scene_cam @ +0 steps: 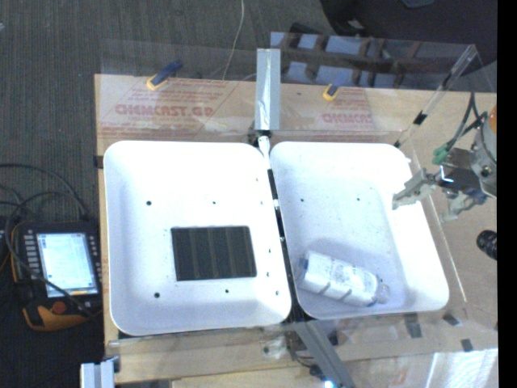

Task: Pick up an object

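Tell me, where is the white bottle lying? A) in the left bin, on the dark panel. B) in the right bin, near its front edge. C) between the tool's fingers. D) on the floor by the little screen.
B: the white bottle lies on its side in the right bin, near the front edge, while the tool sits over that bin's right rim, apart from it.

The right bin (pixel 355 168) has open floor across its far and middle parts; only a white bottle (pixel 339 280) lies on its side near the front wall. In the left bin (pixel 129 176), a flat dark ribbed pad (pixel 213 252) covers the centre, with bare floor around it. The hand (pixel 436 194) hangs over the right bin's right rim.
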